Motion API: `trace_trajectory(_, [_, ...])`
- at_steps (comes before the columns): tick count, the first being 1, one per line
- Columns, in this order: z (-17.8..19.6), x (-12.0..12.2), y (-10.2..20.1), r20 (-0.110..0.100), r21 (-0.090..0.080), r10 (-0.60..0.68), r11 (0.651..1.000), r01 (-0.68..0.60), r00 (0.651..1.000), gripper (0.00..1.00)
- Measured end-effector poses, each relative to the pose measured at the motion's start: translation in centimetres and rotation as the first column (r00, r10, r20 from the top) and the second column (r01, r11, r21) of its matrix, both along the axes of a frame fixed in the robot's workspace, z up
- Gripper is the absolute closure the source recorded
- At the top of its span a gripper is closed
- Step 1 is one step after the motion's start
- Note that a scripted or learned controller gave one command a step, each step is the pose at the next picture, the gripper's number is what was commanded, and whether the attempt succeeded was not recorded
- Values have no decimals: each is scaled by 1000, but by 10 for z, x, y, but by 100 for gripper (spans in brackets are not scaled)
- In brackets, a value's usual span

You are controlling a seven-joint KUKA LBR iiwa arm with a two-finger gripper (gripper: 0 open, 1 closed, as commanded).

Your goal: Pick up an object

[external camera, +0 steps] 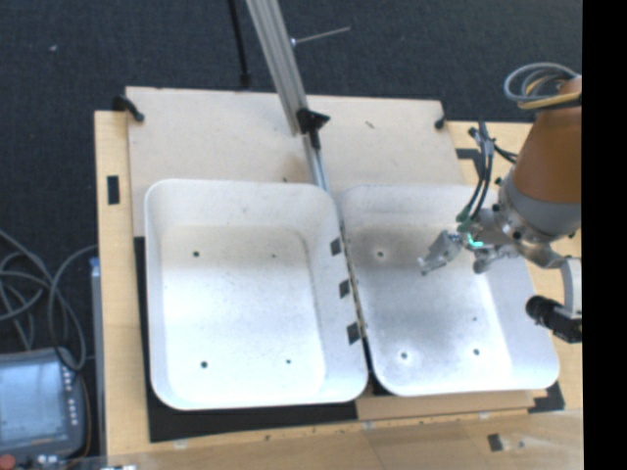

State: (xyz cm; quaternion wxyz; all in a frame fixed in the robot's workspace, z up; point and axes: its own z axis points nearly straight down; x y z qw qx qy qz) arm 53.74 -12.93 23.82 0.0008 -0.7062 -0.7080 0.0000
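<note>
Jaws low over the right bin [509, 360], right of frame centre, tip pointing toward frame left. How far apart they stand cannot be told at this size and blur, nor whether anything sits between them. Where the object to be picked lies, cannot tell from this view.

Camera view, fixed overhead, slanted:
- Arm [549, 164] enters from the right edge; orange band uppermost, grey wrist below it. Small green light [473, 239] at the wrist. Grey cable loop [534, 78] above the orange band, upper right of frame.
- Right bin: white, shallow, floor speckled grey with a few small dark dots.
- Left bin [245, 302]: same make, centre-left of frame, touching the right bin along the middle seam. Black clips [345, 289] sit on that seam.
- Counter [216, 135]: pale board under both bins, bare strip across the upper part.
- Aluminium post [277, 47] slants down from the top edge to the seam's upper end.
- Dark carpet [98, 27] around the counter. Loose cables [39, 282] at the left edge; a screen unit [34, 399] in the lower left corner.
</note>
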Motion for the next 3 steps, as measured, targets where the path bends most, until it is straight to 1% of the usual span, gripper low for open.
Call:
trace_trajectory(1, [2, 1, 0, 4, 0, -1, 1000, 1, 1000, 0])
trace_trajectory(2, [-49, -9, -3, -2, -3, -4, 1000, 4, 1000, 0])
trace_trajectory(3, [-110, -5, -3, -4, -2, -5, 1000, 5, 1000, 0])
